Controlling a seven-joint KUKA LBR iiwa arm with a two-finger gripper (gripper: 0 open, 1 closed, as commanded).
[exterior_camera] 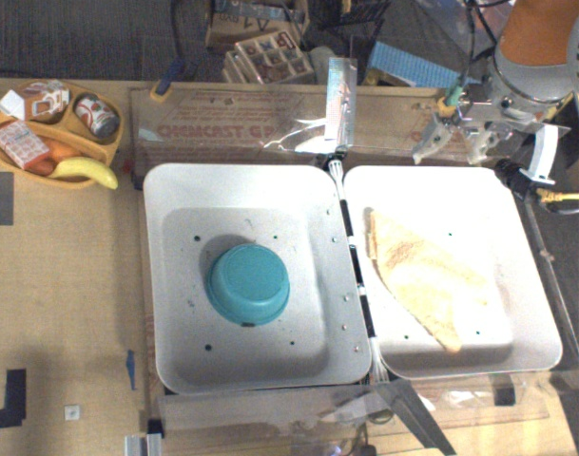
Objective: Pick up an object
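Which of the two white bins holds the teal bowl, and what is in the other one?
The left bin holds the teal bowl, upside down near its middle. The right bin, the one nearer the gripper, holds a tan cloth.

Teal bowl (pixel 249 284) upside down, left bin; tan cloth (pixel 428 281) flat, right bin.

Teal bowl (pixel 249 284) – smooth matt plastic; tan cloth (pixel 426 283) – soft, creased.
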